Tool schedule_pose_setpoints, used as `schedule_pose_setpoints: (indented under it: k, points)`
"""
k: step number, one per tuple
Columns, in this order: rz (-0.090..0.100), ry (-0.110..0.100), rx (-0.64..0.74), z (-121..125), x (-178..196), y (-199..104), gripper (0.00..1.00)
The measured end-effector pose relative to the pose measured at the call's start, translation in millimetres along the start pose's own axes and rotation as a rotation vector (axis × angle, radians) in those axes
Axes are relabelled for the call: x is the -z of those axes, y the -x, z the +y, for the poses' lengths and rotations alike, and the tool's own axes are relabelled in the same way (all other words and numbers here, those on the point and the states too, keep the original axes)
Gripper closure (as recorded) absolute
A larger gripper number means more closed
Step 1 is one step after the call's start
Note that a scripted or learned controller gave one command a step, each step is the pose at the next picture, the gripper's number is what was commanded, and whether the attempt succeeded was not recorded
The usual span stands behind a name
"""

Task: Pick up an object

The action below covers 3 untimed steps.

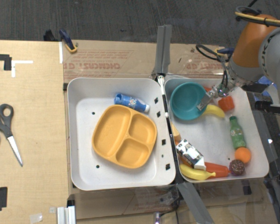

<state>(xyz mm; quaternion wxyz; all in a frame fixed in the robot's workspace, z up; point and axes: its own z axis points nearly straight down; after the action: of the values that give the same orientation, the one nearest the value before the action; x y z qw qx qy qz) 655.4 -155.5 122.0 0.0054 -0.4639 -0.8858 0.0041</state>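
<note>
Lying on the bench far left, grey-handled steel scissors (7, 129) are cut off by the frame edge; left bin (79, 171) holds one yellow three-compartment plastic plate (125, 136) and one blue tube (131, 102), partly behind the plate rim. Right bin (259, 139): one teal bowl (189, 100), two yellow bananas (196, 172), one green bottle (236, 132), one orange ball (242, 154). Gripper (210, 97) sits at the bowl's right rim, touching or just over it; finger state unreadable, nothing visibly held.

Glossy plastic plate (125, 136), teal bowl (186, 101); matt white bins (79, 139).
</note>
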Motion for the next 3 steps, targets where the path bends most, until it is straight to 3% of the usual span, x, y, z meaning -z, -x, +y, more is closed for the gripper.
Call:
schedule_pose_setpoints:
  k: [1, 2, 3]
  points:
    - [-0.006, 0.011, -0.008, -31, -32, -75, 0.0]
    - [-0.009, 0.006, -0.009, -33, -23, -73, 1.0]
    - [-0.007, 0.012, -0.072, -4, 109, -160, 1.0]
